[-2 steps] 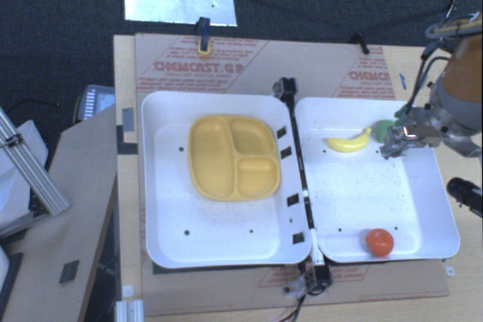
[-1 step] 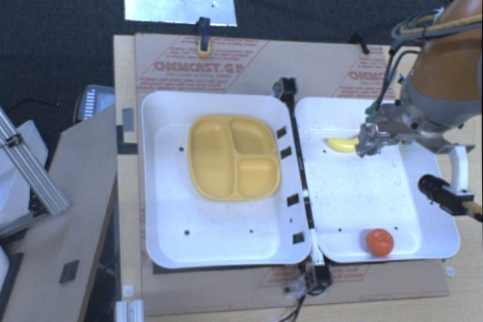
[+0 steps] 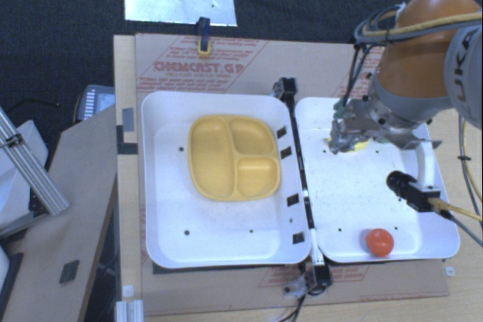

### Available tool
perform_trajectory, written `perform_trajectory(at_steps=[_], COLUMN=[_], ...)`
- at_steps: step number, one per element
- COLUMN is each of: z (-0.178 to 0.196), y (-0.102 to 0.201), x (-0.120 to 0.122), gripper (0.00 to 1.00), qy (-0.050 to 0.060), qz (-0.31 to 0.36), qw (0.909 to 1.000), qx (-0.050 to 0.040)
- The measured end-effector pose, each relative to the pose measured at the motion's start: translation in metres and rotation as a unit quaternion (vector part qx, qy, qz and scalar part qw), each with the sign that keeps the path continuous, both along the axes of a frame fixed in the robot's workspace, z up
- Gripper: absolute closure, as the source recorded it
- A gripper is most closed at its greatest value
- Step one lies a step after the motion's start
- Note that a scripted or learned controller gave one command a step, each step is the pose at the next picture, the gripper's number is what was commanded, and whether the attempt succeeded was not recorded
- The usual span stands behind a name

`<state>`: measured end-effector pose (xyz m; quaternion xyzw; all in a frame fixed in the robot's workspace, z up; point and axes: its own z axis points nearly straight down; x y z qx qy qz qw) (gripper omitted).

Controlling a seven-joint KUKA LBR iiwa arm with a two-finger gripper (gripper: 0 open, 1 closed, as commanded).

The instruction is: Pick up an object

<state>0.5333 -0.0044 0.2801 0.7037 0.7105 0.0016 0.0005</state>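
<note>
the grey arm with its orange band [image 3: 430, 26] is reaching into the right shallow white bin [image 3: 355, 200], and the end effector [image 3: 343, 138] sits low over that bin's upper left area, right against a small yellow object [image 3: 361, 145] peeking out beside it (whether it is clenched, released or grasping anything, i cannot tell). a small round orange-red ball [image 3: 379, 241] lies in the same bin, well apart from the end effector, toward the bin's near edge. across the divider, the left white bin [image 3: 162, 162] holds a yellow plastic divided plate [image 3: 232, 157] at its middle.
</note>
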Motion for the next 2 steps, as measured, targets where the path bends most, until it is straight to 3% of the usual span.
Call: perform_trajectory(at_steps=[2], z=[-0.031], y=[0.107], x=[0.014], gripper=[1.00], qy=[0.002], qz=[0.000], qw=[1.0000], qx=[-0.0003])
